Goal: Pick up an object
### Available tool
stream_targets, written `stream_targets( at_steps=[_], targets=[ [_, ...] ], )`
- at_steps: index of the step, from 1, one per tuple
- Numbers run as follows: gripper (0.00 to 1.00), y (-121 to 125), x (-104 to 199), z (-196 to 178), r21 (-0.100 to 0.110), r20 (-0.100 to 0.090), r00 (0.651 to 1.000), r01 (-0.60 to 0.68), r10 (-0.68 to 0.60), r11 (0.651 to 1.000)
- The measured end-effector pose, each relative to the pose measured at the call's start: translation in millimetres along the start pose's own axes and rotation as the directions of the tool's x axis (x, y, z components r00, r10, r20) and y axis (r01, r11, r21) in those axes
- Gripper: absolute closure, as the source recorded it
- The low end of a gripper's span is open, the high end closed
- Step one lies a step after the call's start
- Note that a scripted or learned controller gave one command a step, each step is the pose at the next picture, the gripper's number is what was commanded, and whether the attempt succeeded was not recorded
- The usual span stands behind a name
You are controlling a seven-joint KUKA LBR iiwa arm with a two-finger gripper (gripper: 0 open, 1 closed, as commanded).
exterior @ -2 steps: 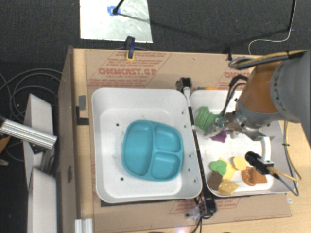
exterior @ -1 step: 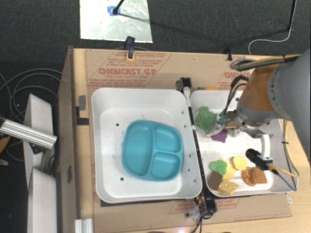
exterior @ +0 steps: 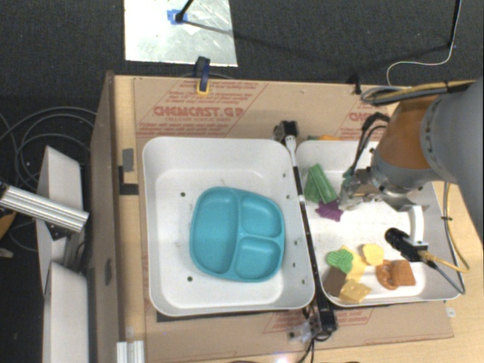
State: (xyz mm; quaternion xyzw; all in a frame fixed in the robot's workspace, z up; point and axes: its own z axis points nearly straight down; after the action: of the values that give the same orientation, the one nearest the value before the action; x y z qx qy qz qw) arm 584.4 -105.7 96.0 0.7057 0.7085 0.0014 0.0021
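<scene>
The grey arm point(exterior: 446, 138), nearest the lens, reached in over the right bin point(exterior: 435, 297) with its gripper point(exterior: 349, 195) low beside a green piece point(exterior: 319, 182) and a purple piece point(exterior: 330, 211), likely candidates for the pick. How far the pincer stood apart could not be told, nor whether it held anything. Small food toys point(exterior: 370, 267) clustered at that bin's near end; a blue divided plate point(exterior: 237, 234) lay in the left bin point(exterior: 166, 172).

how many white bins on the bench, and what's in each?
2. Left bin holds a blue divided plate. Right bin holds small toy items, with the arm reaching in.
</scene>
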Motion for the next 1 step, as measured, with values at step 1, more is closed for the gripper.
stream_targets(
  at_steps=[1],
  targets=[
    [1.00, -31.9, 35.1, -91.4, 0.004, -0.002, 1.000, 0.002, -0.002, 1.000]
  ],
)
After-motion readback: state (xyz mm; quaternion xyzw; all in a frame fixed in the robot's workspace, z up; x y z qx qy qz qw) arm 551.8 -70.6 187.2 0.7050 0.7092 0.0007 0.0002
